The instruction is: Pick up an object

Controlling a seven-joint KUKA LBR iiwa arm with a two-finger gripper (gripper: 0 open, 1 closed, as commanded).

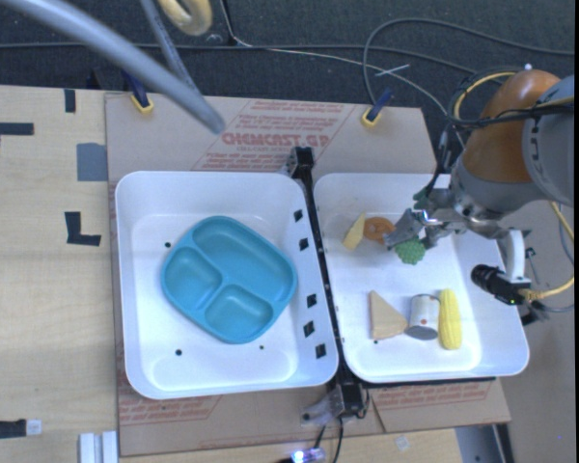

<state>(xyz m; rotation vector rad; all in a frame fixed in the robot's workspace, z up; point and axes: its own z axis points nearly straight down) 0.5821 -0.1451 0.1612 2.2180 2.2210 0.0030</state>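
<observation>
My gripper is low over the right bin, in its upper middle part. A small green broccoli-like piece lies right under its tip, touching or nearly touching it. Just left of the gripper sit an orange-brown item and a pale yellow piece. Toward the bin's front lie a tan wedge, a small grey can and a yellow corn cob.
The left bin holds a blue divided plate. A black divider runs between the bins. The arm's grey body and orange band hang over the right bin's far right edge, with cables behind.
</observation>
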